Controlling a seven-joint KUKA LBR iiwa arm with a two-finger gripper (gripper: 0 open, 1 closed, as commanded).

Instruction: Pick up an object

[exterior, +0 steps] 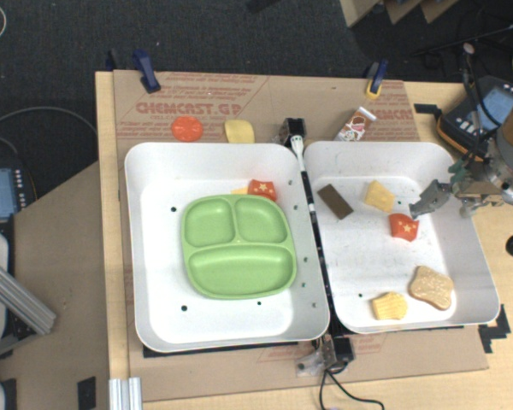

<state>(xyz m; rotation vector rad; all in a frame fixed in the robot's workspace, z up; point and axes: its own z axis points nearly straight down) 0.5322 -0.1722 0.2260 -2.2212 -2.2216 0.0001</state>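
Observation:
The gripper (424,203) reaches into the right bin (462,237) from the right, its tip just above and to the right of a small red block (403,226) with a yellow mark. It is close to the block, and nothing shows in its hold. Also lying in this bin are a yellow wedge (379,196), a brown rectangular piece (334,201), a tan bread-shaped toy (432,287) and a yellow ridged piece (390,306).
The left bin (150,229) holds a green divided plate (238,246) and, at its far edge, another red block (262,190). Behind the bins on the cardboard lie an orange disc (187,129), a yellow lump (238,131) and a wrapped bar (355,125).

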